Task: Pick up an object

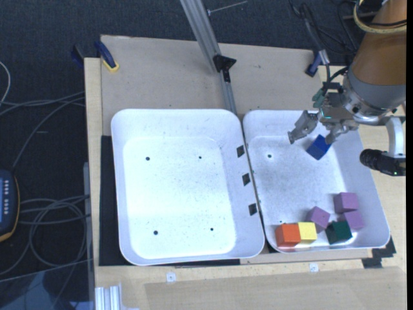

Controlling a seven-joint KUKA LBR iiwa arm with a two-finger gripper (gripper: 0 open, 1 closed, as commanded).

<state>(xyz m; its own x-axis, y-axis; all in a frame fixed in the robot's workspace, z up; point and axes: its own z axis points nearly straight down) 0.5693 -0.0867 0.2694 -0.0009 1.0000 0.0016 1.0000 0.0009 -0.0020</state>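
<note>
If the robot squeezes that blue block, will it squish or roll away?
Probably neither. The blue block has flat faces and sharp corners, so it looks stiff and unlikely to roll. It sits between the gripper jaws above the right bin, tilted on a corner, so it might twist or slip if the hold is loose.

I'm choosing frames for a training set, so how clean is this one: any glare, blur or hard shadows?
Camera view: lighting is even and soft, with no hard shadows inside the left bin or right bin; the white plastic looks bright but keeps its speckle. The gripper and the blue block look slightly soft; the blocks in the corner are sharp enough to tell colours.
</note>
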